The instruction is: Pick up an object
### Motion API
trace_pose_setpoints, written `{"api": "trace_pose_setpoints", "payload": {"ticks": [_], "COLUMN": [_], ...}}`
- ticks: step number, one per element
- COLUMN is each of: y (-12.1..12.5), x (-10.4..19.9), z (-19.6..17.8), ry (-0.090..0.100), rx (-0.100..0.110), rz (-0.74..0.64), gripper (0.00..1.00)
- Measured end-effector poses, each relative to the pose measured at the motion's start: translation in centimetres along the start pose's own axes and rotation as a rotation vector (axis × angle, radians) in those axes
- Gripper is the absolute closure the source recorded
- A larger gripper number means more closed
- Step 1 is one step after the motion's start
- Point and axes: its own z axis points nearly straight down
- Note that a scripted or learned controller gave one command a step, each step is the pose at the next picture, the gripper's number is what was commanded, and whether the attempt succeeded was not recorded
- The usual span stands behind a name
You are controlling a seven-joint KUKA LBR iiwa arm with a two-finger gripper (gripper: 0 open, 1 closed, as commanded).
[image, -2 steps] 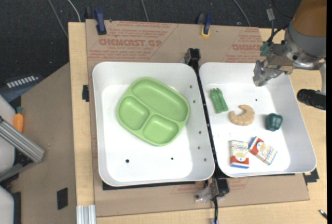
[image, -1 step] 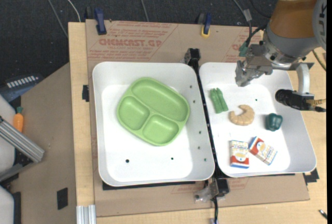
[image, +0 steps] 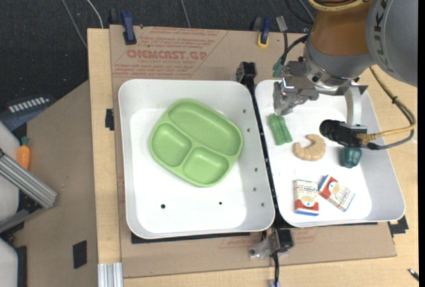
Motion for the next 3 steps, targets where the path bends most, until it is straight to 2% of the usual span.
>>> {"api": "trace_pose_setpoints", "payload": {"ticks": [1,2,3], "y": [0.6,1.5,1.5], "x": [4.7,9.5,9.3], "z": [2.2,2.7,2.6], "ry": [0.0,0.0,-0.001], "rx": [0.002,0.0,0.0], "rz": [0.001,0.001,0.005], "gripper": [1.0,1.0,0.0]}}
